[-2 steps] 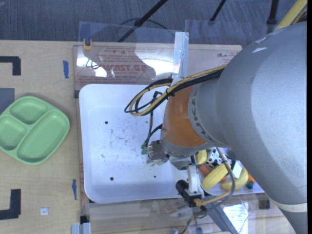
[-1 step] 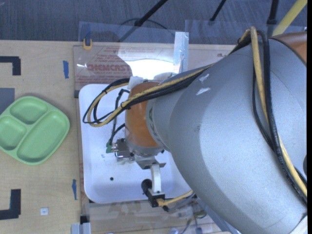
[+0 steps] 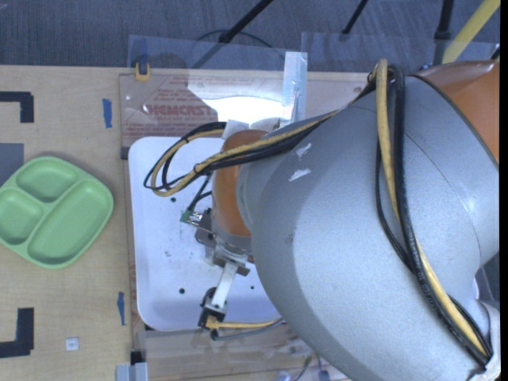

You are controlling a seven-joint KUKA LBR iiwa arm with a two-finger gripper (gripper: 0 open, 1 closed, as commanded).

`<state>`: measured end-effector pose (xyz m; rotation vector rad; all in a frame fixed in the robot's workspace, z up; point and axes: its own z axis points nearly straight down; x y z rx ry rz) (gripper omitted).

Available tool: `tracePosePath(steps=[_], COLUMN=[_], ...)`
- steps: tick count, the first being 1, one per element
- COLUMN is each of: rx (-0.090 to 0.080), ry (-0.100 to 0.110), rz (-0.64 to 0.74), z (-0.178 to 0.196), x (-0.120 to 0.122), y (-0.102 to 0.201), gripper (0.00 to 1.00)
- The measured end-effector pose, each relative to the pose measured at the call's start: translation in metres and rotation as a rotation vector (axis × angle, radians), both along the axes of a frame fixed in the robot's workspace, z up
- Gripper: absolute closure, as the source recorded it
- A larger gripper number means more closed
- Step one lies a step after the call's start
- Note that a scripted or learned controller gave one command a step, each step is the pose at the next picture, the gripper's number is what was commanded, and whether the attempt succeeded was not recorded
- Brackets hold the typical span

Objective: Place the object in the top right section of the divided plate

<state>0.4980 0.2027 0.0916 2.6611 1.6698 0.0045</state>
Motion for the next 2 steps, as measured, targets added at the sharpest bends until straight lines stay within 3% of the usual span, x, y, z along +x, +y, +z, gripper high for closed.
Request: tracePosePath(steps=[1,2], rx=[-0.002,0.001], ry=[0.002,-0.012], rz=[0.146,0.258], z=[-0.004,-0.002], x=[0.039,-0.004], y=[0.022,0.022], gripper=[1.00,1.00])
